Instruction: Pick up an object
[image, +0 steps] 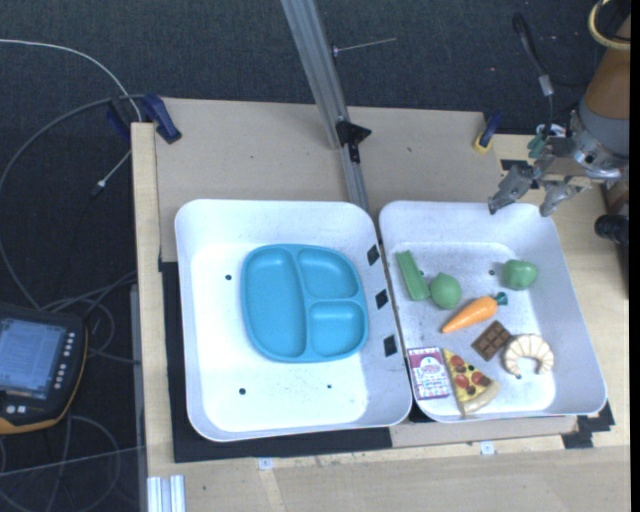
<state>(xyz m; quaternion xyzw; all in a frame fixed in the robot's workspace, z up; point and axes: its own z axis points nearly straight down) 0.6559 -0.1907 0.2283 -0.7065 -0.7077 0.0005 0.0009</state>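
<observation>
Camera view: hand (524, 195) (fingers spread) above right bin's (470, 215) rim.

arm (608, 90) cut off at right edge, handheld pendant (35, 365) cropped at left edge

No legible text — anywhere.

Divided plate (300, 315) in left bin (200, 235), toy foods (470, 312) in right bin (570, 280)
</observation>
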